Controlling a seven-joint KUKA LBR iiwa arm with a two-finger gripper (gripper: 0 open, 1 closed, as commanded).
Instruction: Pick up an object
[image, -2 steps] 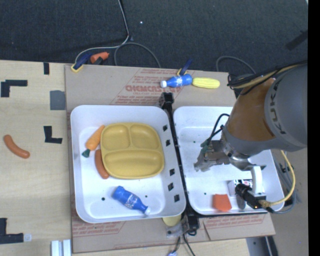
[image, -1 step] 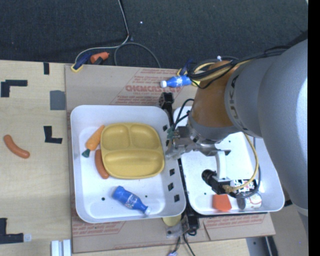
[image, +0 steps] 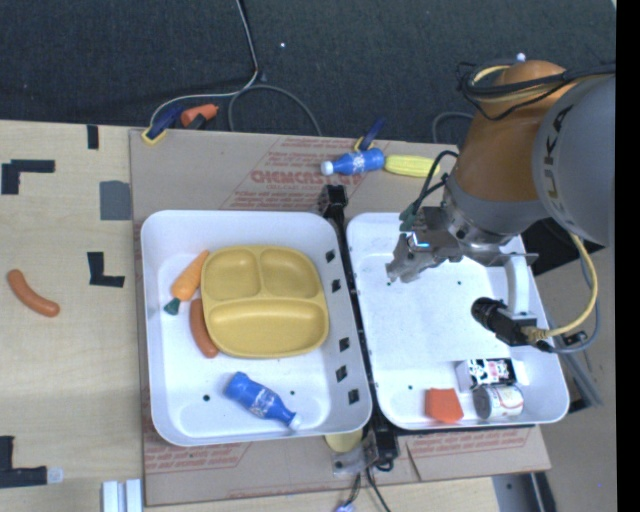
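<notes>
Orange block (image: 443, 404) lies at the near edge of the right bin (image: 400, 300), beside a small black-and-white carton (image: 490, 372) and a can (image: 497, 401). It sits well apart from my gripper (image: 408, 262), which hangs over the bare far-left part of that bin, so the block lies toward the camera and slightly right of me. Whether my gripper is released or clenched I cannot tell; nothing visible sits in it.

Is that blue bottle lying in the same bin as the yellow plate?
Yes, the blue bottle lies in the left bin, just below the yellow plate.
</notes>
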